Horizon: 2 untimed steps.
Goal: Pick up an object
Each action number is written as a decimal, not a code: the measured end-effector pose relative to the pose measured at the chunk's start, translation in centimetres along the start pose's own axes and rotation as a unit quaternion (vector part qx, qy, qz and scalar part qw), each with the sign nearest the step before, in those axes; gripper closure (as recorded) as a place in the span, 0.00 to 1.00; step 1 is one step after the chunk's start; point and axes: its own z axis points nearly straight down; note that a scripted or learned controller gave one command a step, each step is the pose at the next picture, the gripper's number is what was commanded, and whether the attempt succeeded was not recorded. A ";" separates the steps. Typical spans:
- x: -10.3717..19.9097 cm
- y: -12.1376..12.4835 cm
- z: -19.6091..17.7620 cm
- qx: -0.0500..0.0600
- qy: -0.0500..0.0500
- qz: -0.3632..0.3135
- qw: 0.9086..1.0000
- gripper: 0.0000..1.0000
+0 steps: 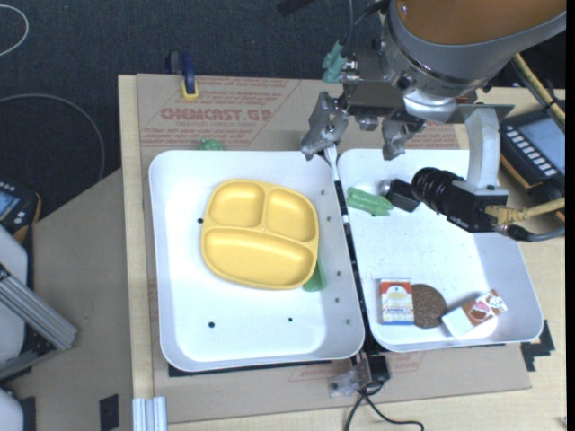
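The grey metal claw [358, 142] hangs open and empty at twelve o'clock above the bins. A glossy yellow plastic three-compartment tray [260, 233] lies in the left white bin [180, 277].

Bright, even light from overhead washes the two white bins [180, 268] nearly to glare and leaves only soft, short shadows under the yellow plate [260, 233], while the arm [467, 16] at top looms slightly blurred and the dark floor [81, 25] stays dim.
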 end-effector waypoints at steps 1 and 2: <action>0.4 -0.1 -0.4 0.005 -0.002 -0.004 1.000 1.00; 5.0 -1.6 5.5 0.012 -0.003 -0.006 1.000 1.00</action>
